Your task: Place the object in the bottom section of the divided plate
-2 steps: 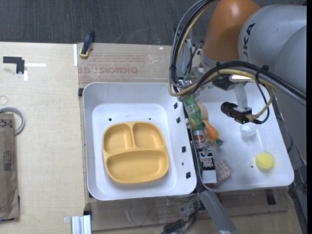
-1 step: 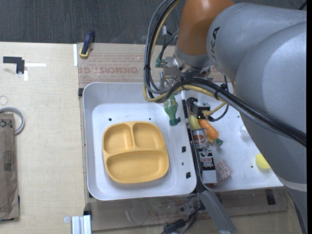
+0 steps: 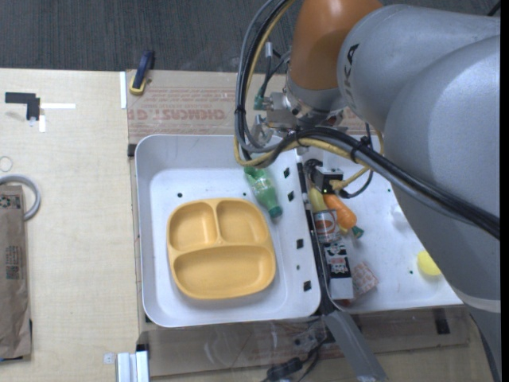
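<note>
I see the yellow divided plate (image 3: 221,249) lying in the left bin (image 3: 151,213), toward its front. A green bottle (image 3: 263,189) lies just past the plate's far right corner, under the end effector (image 3: 256,164), whose grip I cannot tell. The right bin (image 3: 382,285) holds a carrot (image 3: 342,211), a can (image 3: 324,226) and a yellow ball (image 3: 429,264).
</note>
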`<state>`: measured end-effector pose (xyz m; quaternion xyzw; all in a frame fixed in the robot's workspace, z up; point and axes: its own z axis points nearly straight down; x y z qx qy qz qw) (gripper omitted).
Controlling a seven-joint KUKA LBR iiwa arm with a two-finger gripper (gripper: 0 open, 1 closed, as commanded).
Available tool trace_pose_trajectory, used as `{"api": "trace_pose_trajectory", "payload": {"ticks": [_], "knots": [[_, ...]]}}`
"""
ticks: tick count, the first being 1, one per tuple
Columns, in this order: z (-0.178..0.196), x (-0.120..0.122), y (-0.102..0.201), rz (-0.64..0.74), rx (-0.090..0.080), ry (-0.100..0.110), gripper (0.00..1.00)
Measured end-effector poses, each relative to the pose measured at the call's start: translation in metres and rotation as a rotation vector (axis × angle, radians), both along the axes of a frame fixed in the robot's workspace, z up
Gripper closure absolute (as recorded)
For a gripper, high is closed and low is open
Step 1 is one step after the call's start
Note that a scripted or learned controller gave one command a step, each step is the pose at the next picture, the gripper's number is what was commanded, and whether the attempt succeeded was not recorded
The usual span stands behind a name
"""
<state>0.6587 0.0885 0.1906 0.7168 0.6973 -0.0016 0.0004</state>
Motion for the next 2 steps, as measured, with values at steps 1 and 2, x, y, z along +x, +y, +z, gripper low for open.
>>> {"api": "trace_pose_trajectory", "payload": {"ticks": [1, 2], "knots": [[0.001, 0.000, -0.086, -0.176, 0.000, 0.000, 0.00], [0.075, 0.000, -0.047, -0.053, 0.000, -0.001, 0.00]]}}
